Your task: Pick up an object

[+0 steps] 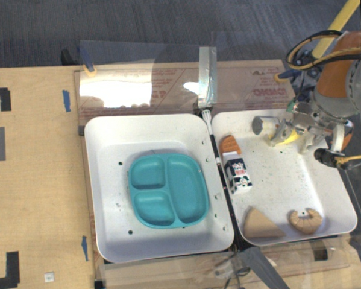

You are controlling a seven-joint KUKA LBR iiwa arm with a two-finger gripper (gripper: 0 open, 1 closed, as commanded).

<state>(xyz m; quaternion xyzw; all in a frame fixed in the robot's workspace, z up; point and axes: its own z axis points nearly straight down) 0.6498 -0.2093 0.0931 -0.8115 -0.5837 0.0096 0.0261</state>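
Camera view: wooden bench (32,191), grey carpet (161,15), jaws (287,134) state unclear, over right bin (338,214)

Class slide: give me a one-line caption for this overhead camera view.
Arm's gripper over a yellow object in the right bin; teal tray in left bin.

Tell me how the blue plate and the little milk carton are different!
The teal divided plate is much bigger than the small carton. The plate is one plain teal colour, while the carton is white with dark printing. The plate lies in the left bin; the carton lies in the right bin, against the wall between the bins. Both rest on a white bin floor.
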